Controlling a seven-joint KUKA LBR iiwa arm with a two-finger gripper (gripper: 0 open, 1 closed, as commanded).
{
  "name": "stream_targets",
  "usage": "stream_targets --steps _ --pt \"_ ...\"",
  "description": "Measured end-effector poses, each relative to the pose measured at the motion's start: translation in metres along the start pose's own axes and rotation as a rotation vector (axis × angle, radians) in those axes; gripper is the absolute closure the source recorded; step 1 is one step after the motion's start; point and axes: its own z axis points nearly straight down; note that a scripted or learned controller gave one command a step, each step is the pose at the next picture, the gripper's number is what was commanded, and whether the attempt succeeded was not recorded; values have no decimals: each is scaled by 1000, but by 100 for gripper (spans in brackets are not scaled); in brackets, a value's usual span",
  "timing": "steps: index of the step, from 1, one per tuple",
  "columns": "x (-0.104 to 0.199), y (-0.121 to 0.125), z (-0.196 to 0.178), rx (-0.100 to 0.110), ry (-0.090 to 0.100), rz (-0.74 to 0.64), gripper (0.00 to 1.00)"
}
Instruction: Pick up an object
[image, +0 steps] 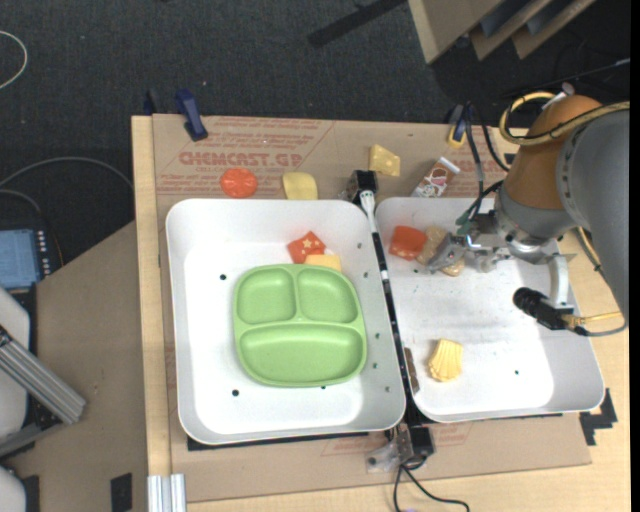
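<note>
Arm (560, 160): you are seeing it reaching in from 3 o'clock, its orange band sitting above the wrist, over the right bin's far edge.
Gripper (452, 257): it is hanging low at the right bin's 11 o'clock corner; you cannot tell how the jaws are standing, since the fingertips are blurring into the objects below them.
Right bin (500, 390): it is lying beside the left bin, the two touching along a dark middle seam.
Orange block (407, 242): it is sitting in the right bin at 11 o'clock, just beside the gripper at its 9 o'clock.
Tan piece (452, 268): it is lying right under the gripper tip; you cannot tell whether it is being touched.
Yellow shell (446, 360): it is resting in the right bin toward 7 o'clock, well apart from the gripper.
Left bin (200, 300): it is bearing a green tray (298, 325) at its centre.
Red star block (307, 246): it is lying at the tray's 12 o'clock, touching a yellow piece (324, 263).
Bench (160, 200): beyond the bins at 12 o'clock you are seeing an orange round (239, 183), a yellow lump (299, 186), a yellow wedge (384, 160) and a small carton (434, 180).
</note>
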Motion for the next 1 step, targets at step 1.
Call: stream_targets --steps 1 --pt "36 45 0 0 -5 3 0"
